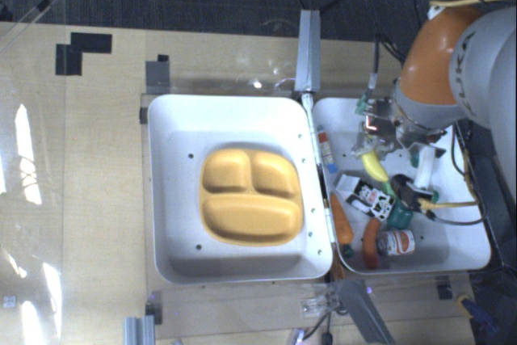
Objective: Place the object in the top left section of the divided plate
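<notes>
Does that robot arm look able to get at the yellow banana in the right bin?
Probably yes: the end effector sits just above the banana, which lies on top of the clutter with nothing covering it.

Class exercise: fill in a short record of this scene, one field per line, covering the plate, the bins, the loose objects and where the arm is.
Left bin: holds the yellow divided plate
Plate sections: three, nothing in them
Right bin: holds a banana, a carrot, a can and other small items
Arm: over the right bin
Gripper: just above the banana
Task state: nothing placed in the plate's top left section yet
</notes>
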### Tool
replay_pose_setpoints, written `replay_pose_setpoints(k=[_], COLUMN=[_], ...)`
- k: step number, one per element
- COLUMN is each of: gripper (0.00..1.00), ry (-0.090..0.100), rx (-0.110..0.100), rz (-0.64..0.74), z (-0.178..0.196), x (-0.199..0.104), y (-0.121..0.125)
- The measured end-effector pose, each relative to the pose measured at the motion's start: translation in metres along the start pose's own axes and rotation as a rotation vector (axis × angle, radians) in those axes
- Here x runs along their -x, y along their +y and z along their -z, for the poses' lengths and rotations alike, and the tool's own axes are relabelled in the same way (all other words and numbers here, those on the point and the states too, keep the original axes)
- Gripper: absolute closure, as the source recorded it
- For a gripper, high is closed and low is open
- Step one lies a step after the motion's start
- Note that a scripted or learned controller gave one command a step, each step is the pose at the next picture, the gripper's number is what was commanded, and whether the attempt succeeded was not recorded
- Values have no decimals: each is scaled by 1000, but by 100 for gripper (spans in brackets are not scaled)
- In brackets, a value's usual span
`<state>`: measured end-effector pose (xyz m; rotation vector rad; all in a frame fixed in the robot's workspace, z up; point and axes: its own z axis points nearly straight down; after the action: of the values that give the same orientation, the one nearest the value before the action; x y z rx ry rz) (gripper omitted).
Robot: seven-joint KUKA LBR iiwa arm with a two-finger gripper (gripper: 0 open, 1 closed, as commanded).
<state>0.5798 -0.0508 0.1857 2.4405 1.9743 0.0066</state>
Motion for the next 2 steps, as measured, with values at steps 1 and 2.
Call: replay_pose_setpoints(k=[1, 2], gripper=[100, 0], ry=[-1, -1], rx=[1, 1], rz=[276, 277], z=[0, 0], x=[-14, -14], y=[41, 41])
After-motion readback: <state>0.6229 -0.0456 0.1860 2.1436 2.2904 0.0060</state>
